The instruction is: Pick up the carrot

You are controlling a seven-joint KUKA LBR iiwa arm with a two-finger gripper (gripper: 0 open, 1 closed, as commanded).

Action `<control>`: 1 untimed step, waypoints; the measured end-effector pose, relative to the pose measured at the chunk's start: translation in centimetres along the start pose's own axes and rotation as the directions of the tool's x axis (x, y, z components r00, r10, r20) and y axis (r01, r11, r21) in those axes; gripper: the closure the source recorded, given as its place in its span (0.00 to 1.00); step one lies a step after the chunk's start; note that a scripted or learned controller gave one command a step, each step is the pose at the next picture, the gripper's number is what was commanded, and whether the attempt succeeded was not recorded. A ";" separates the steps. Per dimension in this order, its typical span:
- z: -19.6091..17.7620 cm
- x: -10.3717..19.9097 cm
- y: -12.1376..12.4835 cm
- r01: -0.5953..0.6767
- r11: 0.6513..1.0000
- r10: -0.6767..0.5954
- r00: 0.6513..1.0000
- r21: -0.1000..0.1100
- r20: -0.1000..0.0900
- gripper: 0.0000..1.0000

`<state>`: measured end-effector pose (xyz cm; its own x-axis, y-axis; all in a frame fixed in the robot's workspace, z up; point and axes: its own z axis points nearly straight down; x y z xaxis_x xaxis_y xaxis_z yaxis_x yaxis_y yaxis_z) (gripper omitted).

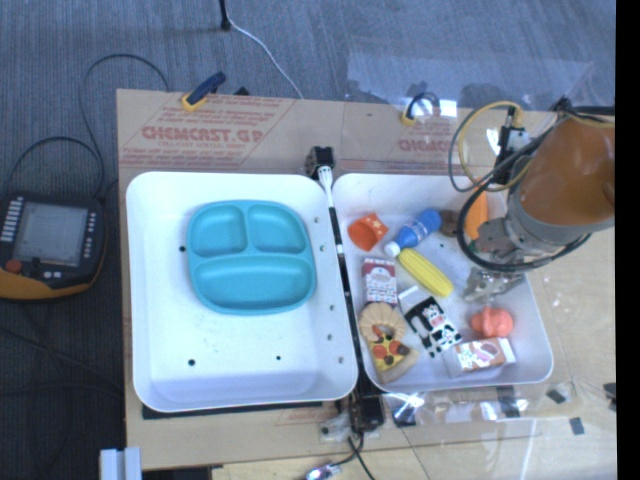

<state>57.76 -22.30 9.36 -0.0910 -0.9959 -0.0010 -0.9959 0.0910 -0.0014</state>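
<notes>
Since the gripper (pixel 490 284) hangs low in the right bin (pixel 545 368), just above the pink round fruit (pixel 491 321) and right of the corn cob (pixel 425 271), I'd call this the approach step, with nothing visibly held. Open or closed: can't tell from this angle. Best guess for the carrot (pixel 477 214) is the orange sliver at the wrist's left edge, toward the bin's back, near the blue bottle (pixel 415 230) and mostly hidden by the arm. The orange chunk (pixel 367 231) by the divider looks too blocky. To do it well: lift clear of the fruit, shift toward the bin's back, line up across the carrot's narrow width, descend straight and close mid-body. Risks: the cables (pixel 470 158) snagging, or nudging the bottle.
</notes>
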 end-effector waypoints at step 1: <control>-7.6 -2.2 -2.9 -0.095 0.995 0.095 0.995 0.004 0.001 1.00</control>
